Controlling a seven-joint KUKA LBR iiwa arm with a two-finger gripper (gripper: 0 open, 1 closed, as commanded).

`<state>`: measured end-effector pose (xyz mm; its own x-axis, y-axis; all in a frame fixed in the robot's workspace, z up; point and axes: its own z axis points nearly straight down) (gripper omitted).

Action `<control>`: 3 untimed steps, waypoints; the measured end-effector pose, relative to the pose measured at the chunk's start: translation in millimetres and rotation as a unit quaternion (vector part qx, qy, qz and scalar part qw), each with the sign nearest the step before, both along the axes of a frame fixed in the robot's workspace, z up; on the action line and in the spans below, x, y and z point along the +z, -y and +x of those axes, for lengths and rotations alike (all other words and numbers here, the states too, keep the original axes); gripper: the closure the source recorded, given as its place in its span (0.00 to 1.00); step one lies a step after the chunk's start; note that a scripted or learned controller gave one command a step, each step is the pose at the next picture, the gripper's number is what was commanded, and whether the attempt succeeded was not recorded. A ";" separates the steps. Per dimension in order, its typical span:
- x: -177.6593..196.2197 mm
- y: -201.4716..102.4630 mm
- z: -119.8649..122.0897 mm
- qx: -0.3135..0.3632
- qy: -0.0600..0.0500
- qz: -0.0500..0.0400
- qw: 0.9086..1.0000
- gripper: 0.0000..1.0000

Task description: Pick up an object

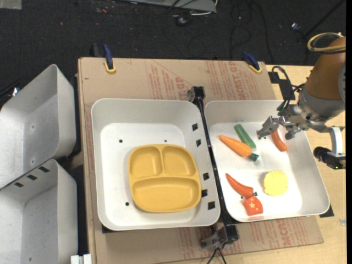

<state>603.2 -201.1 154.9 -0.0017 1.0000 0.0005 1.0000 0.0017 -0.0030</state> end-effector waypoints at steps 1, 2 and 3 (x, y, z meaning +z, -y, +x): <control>-44.2 3.8 -2.6 -0.001 0.000 0.000 1.000 0.00; -31.0 4.0 -0.9 -0.001 0.003 -0.001 1.000 1.00; 17.0 7.4 -7.9 -0.002 0.004 -0.001 1.000 1.00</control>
<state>595.4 -208.5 171.8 0.0019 1.0000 -0.0022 1.0000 -0.0019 0.0054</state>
